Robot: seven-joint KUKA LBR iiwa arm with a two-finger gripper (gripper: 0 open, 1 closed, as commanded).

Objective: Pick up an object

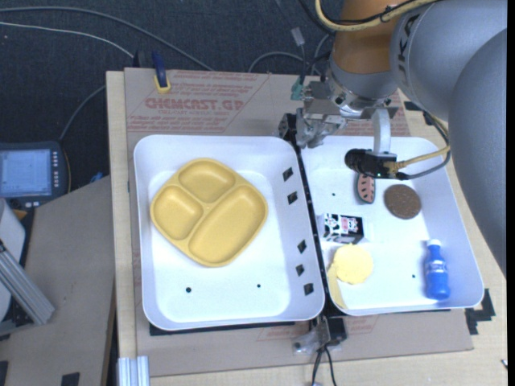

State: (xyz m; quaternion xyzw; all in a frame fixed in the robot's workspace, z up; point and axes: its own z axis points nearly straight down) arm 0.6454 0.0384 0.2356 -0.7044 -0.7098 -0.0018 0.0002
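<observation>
Nearest the camera in the right bin [463, 240], a blue bottle [435, 270] lies with its long axis running near to far, and a pale yellow disc [352, 264] sits close to the divider. Just beyond them are a black-and-white card [343, 227], a brown round piece [401, 201] and a small reddish oval [367, 188]. Farther back, the gripper [316, 129] hangs over the far end of the divider between the 2 bins, so every candidate lies toward the camera and to the right of it. The left bin [153, 296] holds a yellow divided plate [209, 210]. Whether the gripper is wide or narrow I cannot tell; clutter and cables mask it.
</observation>
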